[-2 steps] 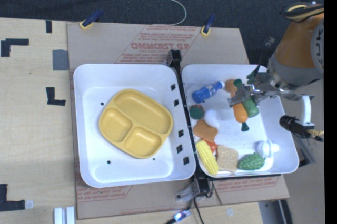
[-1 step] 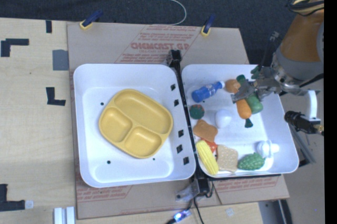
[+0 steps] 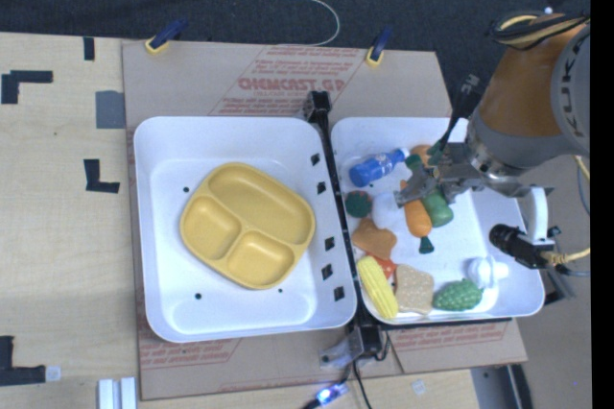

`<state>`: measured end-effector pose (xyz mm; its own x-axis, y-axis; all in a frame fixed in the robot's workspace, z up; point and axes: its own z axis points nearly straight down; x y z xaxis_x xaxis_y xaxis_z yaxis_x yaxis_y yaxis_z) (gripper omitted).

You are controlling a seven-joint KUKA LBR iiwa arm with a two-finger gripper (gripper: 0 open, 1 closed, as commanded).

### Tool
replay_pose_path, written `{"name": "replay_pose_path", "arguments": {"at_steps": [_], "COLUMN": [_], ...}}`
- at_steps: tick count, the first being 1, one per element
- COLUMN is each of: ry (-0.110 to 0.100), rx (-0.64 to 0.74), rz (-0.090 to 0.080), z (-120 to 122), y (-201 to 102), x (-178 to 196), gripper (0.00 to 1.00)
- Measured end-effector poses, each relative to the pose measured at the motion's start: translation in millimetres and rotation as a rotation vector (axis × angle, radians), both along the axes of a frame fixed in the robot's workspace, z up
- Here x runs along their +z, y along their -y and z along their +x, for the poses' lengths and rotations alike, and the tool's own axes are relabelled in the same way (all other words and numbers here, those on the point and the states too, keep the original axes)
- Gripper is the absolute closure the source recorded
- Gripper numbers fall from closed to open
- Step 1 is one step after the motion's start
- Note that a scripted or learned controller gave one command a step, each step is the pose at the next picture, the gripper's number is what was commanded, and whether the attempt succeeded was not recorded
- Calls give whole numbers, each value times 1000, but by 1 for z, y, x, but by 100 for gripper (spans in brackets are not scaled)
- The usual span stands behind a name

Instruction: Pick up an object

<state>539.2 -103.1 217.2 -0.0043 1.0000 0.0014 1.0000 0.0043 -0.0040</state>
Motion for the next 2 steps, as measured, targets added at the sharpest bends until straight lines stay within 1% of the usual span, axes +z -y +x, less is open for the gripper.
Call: {"name": "replay_pose_path", "arguments": {"at_steps": [1,2], "ry": [0,1], "rx": [2,2], "rz": [1,1], "z": [-18,-38], "y": [-62,-108], "x": [3,13], "gripper": [100,100]}}
